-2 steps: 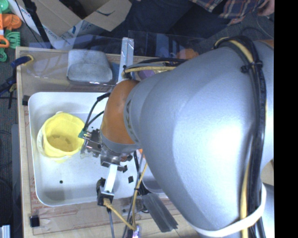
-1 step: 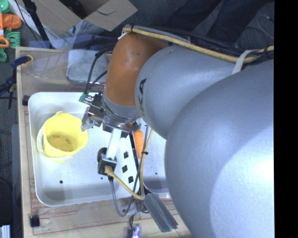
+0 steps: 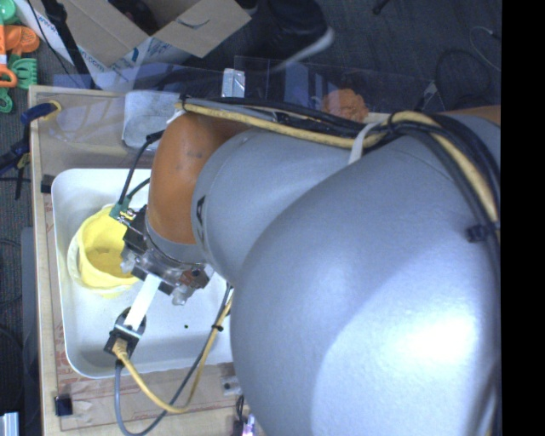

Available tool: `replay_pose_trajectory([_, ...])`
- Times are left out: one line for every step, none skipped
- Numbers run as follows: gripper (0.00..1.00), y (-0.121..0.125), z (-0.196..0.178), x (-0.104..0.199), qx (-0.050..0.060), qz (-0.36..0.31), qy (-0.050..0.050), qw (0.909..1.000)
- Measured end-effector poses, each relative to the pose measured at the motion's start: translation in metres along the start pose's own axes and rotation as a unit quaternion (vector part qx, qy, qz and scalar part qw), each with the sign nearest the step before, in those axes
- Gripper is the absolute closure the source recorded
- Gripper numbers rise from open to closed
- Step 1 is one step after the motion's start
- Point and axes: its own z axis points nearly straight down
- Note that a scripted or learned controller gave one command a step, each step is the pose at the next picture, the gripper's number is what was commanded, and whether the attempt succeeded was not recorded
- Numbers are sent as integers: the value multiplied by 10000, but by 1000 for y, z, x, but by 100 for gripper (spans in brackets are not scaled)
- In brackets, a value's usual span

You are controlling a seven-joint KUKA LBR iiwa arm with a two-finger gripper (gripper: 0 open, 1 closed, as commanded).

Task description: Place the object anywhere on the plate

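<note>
- Across the right and centre of our view we see the grey arm (image 3: 358, 289), so near the camera that it covers most of the bench.
- At about ten o'clock from that grey bulk sits the orange band (image 3: 174, 183), and below it the wrist hardware, pointing down into the left bin.
- We make out the white bin (image 3: 64, 192) along the left side, its rim running from roughly nine o'clock down to seven o'clock.
- At nine o'clock, against the bin's left wall, lies the yellow plate (image 3: 100, 251); the wrist overlaps its right edge.
- We see the gripper (image 3: 140, 255) just beside the plate, at its three o'clock side, but the wrist hides its tips, so we cannot tell how it stands.
- We cannot pick out the object to be placed; whatever sits under the wrist is hidden from us.
- At seven o'clock from the wrist a white bracket (image 3: 134, 317) slants down to a small black connector, and a yellow cable (image 3: 162, 396) loops from it over the bin's lower rim.
- At eleven o'clock, beyond the bench, we see a cardboard box (image 3: 145, 21).
</note>
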Motion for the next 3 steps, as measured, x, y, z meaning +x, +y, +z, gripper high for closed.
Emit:
replay_pose_trajectory([100, -2, -9, 1, 21, -54, -19, 10000])
replay_pose_trajectory([100, 121, -15, 27, -7, 332, -2, 9994])
replay_pose_trajectory([100, 102, -70, 45, -13, 589, 14, 9983])
